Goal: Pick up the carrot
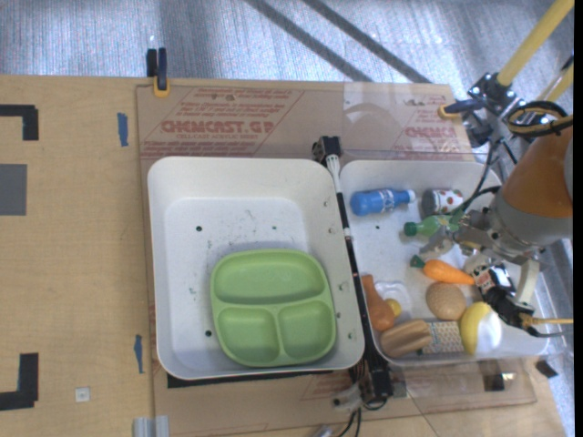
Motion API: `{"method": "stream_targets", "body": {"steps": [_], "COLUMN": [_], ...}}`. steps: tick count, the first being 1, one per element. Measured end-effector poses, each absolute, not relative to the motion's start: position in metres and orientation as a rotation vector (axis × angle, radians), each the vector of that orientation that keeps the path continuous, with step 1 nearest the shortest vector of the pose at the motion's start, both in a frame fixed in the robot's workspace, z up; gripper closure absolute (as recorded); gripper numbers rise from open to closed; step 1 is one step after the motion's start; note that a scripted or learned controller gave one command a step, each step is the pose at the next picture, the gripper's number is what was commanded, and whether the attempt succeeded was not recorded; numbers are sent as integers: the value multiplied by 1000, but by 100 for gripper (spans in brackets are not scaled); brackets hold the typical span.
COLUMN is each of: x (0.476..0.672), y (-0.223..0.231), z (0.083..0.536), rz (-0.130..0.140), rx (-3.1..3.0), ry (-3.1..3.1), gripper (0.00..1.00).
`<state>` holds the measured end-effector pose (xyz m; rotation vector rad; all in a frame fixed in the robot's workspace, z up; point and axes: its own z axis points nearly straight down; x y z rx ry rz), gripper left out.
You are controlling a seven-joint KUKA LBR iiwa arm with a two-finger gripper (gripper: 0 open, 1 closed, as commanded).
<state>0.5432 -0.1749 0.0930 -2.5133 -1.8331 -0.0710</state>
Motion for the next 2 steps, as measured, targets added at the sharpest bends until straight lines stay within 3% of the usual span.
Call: {"method": "stream_targets", "body": {"steps": [1, 2], "x": [500, 501], "y": [-152, -157], "z": [89, 100], "rz": [-18, -14], "rx": [-2561, -2577], "ry": [-1830, -1829], "gripper": [0, 100]}}
